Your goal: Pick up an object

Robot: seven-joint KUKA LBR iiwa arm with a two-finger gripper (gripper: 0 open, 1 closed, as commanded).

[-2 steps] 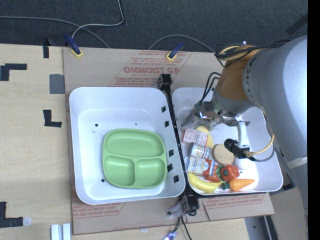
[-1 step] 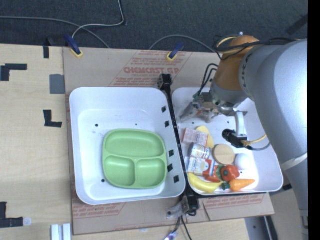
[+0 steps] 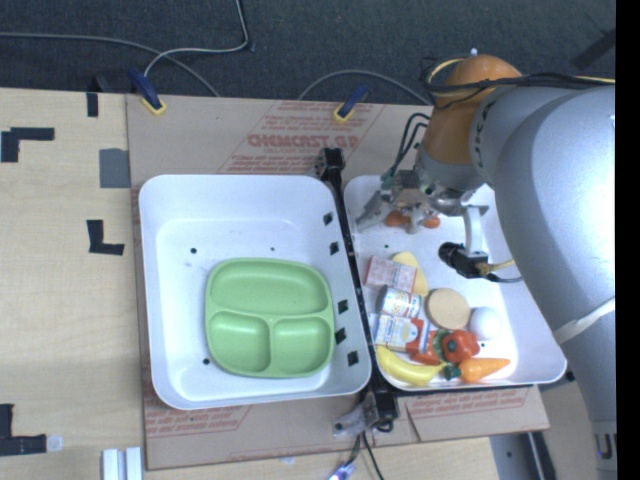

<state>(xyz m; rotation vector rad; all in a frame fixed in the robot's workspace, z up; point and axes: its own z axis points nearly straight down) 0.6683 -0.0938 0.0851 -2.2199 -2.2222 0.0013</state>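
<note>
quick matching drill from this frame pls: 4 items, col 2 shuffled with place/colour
Items:
1. divided plate
2. carrot
3. banana
4. claw

Descriptions:
A. orange, at the near right corner of the right bin
B. green, lying in the left bin
C. over the far end of the right bin
D. yellow, along the near edge of the right bin, left of the tomato

Pairs: 1-B, 2-A, 3-D, 4-C
</note>
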